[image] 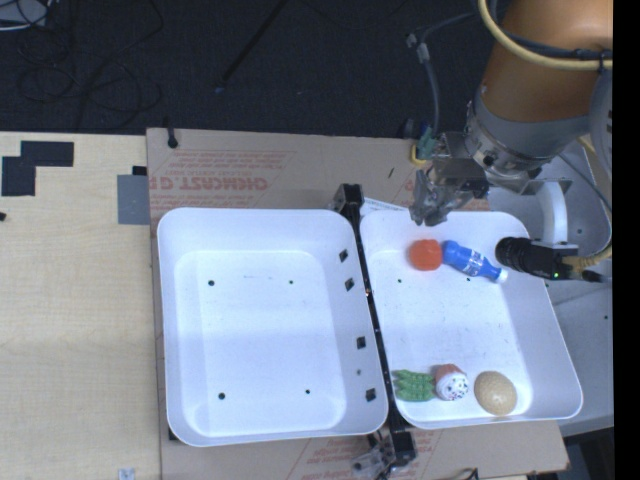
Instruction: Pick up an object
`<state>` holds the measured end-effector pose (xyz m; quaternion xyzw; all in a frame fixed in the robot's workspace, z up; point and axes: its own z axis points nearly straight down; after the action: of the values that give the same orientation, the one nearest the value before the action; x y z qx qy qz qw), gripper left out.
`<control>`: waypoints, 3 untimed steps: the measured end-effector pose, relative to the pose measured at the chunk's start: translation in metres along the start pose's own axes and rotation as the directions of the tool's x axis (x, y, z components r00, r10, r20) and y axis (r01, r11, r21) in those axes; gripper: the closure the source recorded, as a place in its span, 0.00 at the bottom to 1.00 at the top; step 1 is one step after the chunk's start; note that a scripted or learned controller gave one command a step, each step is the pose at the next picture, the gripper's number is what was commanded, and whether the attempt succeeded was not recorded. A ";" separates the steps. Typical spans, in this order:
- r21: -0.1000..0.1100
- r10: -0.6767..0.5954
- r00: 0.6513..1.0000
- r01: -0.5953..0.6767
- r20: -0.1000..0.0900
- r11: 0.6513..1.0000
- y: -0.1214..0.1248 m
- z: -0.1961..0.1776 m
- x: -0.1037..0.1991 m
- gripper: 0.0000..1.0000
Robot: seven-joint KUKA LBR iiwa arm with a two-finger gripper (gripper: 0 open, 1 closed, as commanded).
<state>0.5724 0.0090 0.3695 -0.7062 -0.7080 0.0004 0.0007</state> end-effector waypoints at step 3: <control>0.004 0.004 1.000 -0.004 0.001 1.000 0.018 0.078 -0.032 1.00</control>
<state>0.5903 -0.0228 0.2914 -0.7078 -0.7065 0.0021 0.0018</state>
